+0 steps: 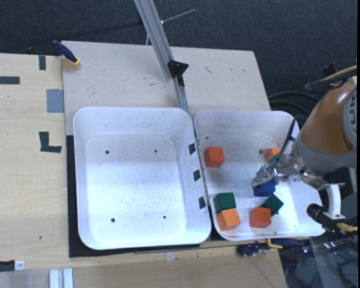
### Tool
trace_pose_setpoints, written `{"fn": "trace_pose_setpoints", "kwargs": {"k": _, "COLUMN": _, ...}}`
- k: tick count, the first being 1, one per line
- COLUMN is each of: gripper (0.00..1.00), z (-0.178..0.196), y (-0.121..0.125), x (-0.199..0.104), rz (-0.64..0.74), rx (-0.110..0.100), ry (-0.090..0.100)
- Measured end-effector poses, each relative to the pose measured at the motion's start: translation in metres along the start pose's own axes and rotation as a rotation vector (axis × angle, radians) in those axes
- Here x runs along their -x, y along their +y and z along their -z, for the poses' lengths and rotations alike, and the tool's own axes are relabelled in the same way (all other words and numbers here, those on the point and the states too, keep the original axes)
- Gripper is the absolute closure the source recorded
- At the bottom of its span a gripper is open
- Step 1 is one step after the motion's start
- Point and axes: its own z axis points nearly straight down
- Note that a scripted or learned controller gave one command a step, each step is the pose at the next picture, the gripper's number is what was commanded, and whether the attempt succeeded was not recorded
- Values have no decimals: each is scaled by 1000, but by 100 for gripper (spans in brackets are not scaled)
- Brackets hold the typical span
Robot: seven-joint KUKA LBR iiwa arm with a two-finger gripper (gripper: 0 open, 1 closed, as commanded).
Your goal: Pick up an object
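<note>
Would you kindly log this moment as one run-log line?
gripper: over blue block, right bin | grasp: cannot tell | nearby: orange blocks, green blocks | left bin: holds no blocks

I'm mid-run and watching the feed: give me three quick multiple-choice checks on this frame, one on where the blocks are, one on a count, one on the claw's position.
1. Where do the blocks lie?
A. In the left bin
B. In the right bin
C. On the bench beside the bins

2. How many orange blocks sit clear of the claw?
A. One
B. Three
C. Five

3. Where is the claw?
A. Low in the right bin, by the blue block
B. Over the left bin
C. Raised above the bench, away from both bins

Key: 1 B, all the blocks lie inside the right bin, none in the left bin. 2 B, one orange block sits near the divider and two more by the near wall. 3 A, the claw is down just above the blue block.
</note>
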Motion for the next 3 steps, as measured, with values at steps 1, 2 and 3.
{"fn": "trace_pose_setpoints", "kwargs": {"k": 1, "gripper": 100, "z": 63, "y": 3, "x": -1, "rz": 1, "rx": 3, "ry": -1}}
{"fn": "trace_pose_setpoints", "kwargs": {"k": 2, "gripper": 100, "z": 88, "y": 3, "x": -1, "rz": 0, "rx": 0, "ry": 0}}
{"fn": "trace_pose_setpoints", "kwargs": {"k": 3, "gripper": 100, "z": 78, "y": 28, "x": -58, "rz": 6, "rx": -4, "ry": 2}}
